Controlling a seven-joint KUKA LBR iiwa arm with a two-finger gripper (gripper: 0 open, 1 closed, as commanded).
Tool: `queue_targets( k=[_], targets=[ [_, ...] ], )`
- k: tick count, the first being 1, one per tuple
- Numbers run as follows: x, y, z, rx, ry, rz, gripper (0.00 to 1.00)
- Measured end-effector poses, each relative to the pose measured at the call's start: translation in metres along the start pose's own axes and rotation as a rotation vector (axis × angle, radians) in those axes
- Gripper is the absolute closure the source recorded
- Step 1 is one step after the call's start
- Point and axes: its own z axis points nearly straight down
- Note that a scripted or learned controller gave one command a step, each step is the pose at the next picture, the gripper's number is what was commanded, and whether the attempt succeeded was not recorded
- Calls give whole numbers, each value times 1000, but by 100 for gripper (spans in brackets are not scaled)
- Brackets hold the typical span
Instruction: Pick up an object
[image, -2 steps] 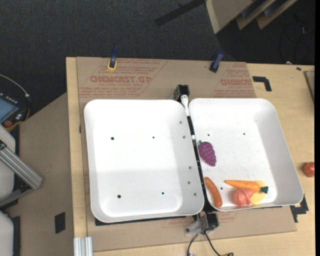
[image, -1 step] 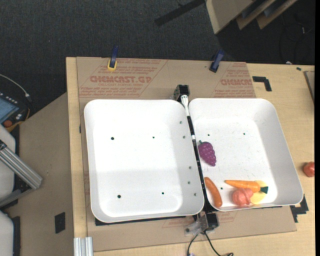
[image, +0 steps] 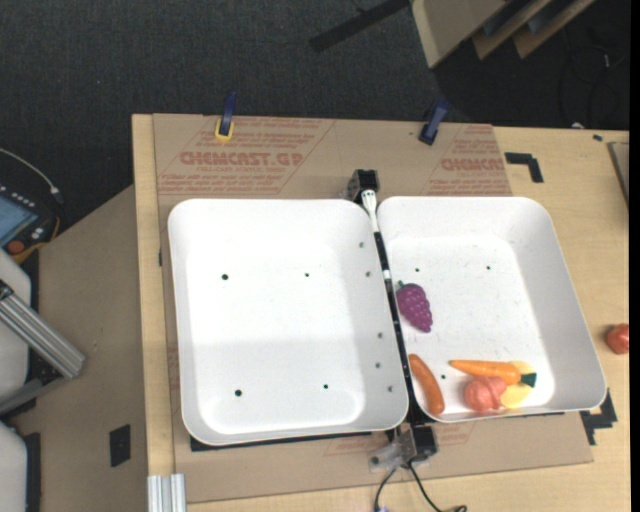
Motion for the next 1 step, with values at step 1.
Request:
queue_targets(
  k=[1],
  targets=[
    [1, 1, 0, -1, -1, -2, 100]
  ],
)
